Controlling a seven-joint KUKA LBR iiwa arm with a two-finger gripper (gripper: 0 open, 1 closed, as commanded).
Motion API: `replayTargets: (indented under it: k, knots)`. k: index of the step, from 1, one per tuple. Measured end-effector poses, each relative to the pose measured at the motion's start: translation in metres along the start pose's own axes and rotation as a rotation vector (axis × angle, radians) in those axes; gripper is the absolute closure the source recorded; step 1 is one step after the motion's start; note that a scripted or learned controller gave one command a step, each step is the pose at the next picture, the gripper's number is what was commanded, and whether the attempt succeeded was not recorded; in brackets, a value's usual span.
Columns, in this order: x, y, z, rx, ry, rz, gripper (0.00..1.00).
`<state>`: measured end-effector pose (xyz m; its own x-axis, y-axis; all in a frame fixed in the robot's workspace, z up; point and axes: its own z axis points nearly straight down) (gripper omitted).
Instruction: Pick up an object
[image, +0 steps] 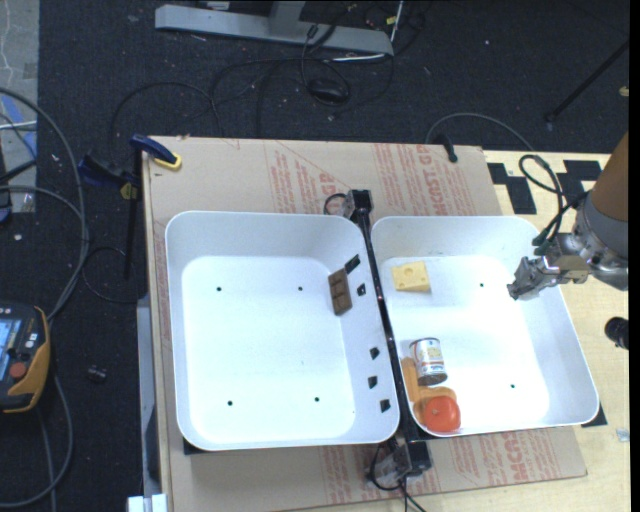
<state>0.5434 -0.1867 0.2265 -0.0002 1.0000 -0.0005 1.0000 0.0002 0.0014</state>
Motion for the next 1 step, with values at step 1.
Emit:
replayTargets:
  k: [1]
  knots:
    - [0.0524, 0.0087, 0.0092, 0.002, 0.002, -0.004, 1.00]
